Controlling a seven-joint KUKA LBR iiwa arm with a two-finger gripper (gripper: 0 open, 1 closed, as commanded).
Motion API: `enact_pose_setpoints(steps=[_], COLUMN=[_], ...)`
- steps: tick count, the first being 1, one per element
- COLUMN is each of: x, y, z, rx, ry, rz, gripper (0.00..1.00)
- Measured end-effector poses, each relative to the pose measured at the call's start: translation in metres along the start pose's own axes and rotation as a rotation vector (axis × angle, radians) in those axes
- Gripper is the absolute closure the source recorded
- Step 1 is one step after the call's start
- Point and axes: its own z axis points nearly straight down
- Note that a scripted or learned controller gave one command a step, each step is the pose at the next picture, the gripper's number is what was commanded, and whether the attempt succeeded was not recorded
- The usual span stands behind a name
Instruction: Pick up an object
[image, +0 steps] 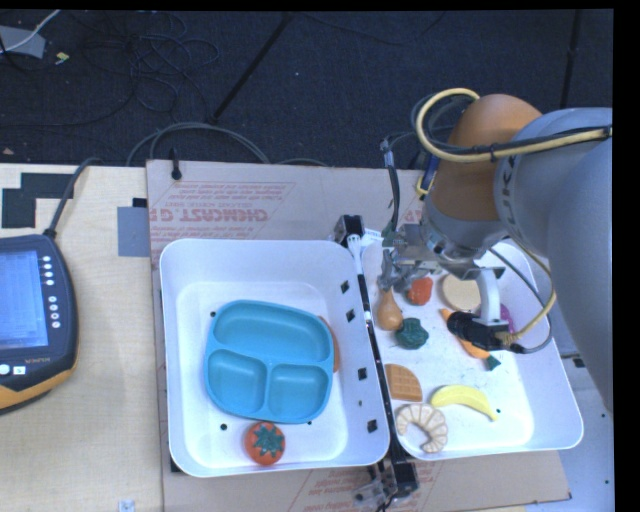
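Toy food scattered in right bin (560, 420), gripper (395, 280) low near pear (388, 312), finger state perhaps hidden, cannot tell.

The gripper (400, 272) hangs low over the right bin (560, 420), but the wrist covers its fingers, so their state cannot be read. The arm (560, 190) hides the back corner of this bin and part of a round tan piece (462, 293). The handheld screen (30, 310) at the left is cut off by the picture's edge.
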Motion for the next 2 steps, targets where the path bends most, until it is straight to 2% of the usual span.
enact_pose_setpoints(steps=[1, 2], x=[0.066, 0.152], y=[-0.001, -0.036], z=[-0.086, -0.03], rx=[0.008, 0.026], ry=[0.002, 0.001], rz=[0.003, 0.003], gripper=[1.0, 1.0])
